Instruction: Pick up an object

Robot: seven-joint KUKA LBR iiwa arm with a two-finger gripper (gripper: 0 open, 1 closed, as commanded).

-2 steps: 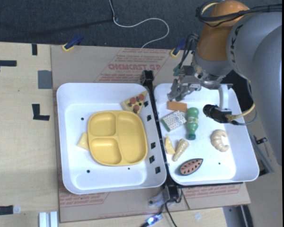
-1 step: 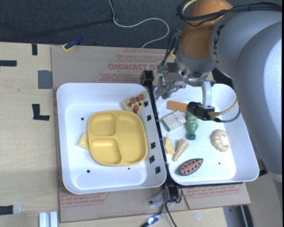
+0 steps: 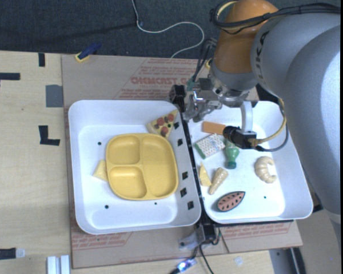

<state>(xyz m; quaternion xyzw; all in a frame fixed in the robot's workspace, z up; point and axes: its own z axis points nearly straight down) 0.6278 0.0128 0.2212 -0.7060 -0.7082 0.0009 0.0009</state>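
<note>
My gripper (image 3: 190, 108) hangs over the divide between the two white bins, at their far end, just right of a pizza slice (image 3: 163, 124). Its dark fingers point down and nothing shows between them. In the right bin (image 3: 286, 207) lie an orange block (image 3: 214, 128), a checked green-white packet (image 3: 210, 146), a green bottle-shaped toy (image 3: 231, 156), a croissant (image 3: 266, 169), a cream cone-shaped piece (image 3: 218, 179), a yellow wedge (image 3: 204, 176) and a brown oval with red marks (image 3: 230, 200).
The left bin (image 3: 80, 153) holds a yellow divided plate (image 3: 142, 165) with a yellow wedge (image 3: 100, 170) tucked at its left edge. The grey arm with its orange band (image 3: 243, 24) covers the far right. Cardboard lies under the bins, and a white cable runs at the back.
</note>
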